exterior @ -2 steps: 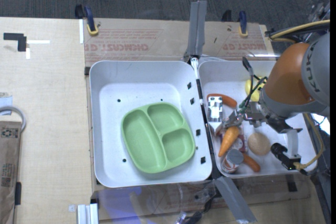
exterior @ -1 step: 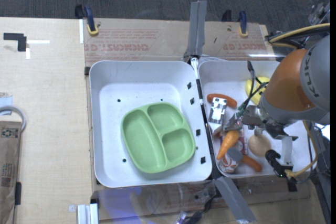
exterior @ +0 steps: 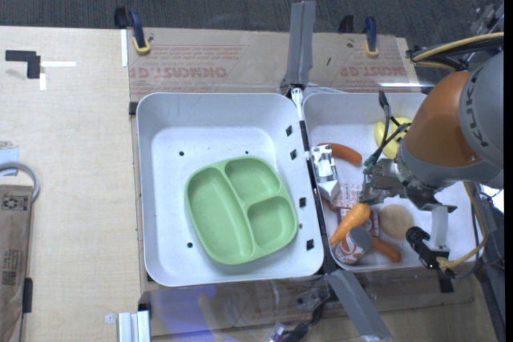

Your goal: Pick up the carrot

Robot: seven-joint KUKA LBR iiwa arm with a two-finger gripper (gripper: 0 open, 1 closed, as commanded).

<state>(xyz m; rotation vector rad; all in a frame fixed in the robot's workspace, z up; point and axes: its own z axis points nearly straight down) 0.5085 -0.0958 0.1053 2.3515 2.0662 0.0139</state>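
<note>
Bench of pale wood, dark carpet behind; two white bins, left bin bearing one green divided plate. Right bin: carrot, orange, tapered, lying slantwise near the front, directly beneath the gripper; whether its fingers are parted or clenched cannot be told.

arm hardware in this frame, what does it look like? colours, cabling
The arm is grey, with a broad, rounded orange band above the wrist. The gripper below it is a dark grey and metallic block. Black and yellow cables run along the arm's top, and thin dark cables hang near the wrist.
</note>
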